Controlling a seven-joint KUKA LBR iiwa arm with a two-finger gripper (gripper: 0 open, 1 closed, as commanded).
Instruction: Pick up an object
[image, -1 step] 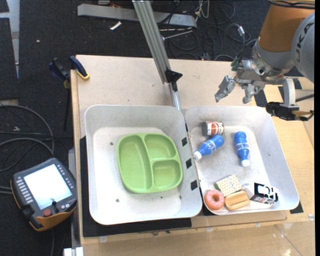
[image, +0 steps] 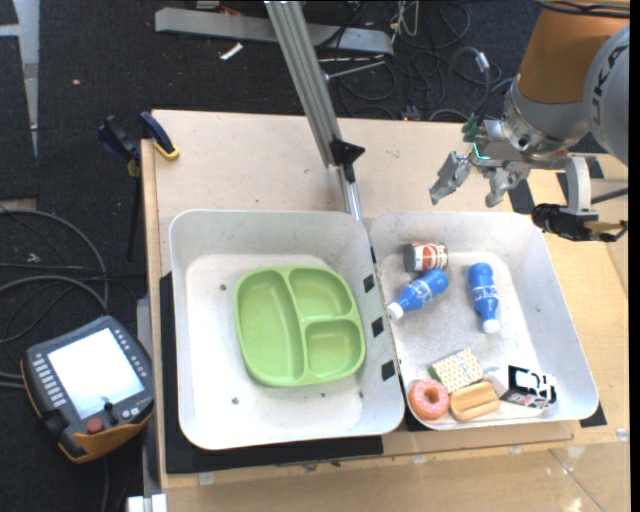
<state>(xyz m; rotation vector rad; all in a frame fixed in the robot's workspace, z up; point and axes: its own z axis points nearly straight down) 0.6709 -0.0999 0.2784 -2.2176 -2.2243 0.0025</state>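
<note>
My arm (image: 575, 60) comes in over the right bin's (image: 560, 290) far right corner, and my gripper (image: 478, 181) hangs above that bin's far rim, fingers spread apart on nothing. Nearest below me, by the far edge, lies the small can (image: 427, 257) on its side, long axis running left-right; two blue bottles (image: 483, 294) lie just beyond it toward the bin's middle.

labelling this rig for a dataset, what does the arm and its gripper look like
The arm is grey metal with a broad orange band above the wrist. Its gripper is a grey two-finger unit on a silver wrist block with a small green light, and dark cables run beside it.
</note>
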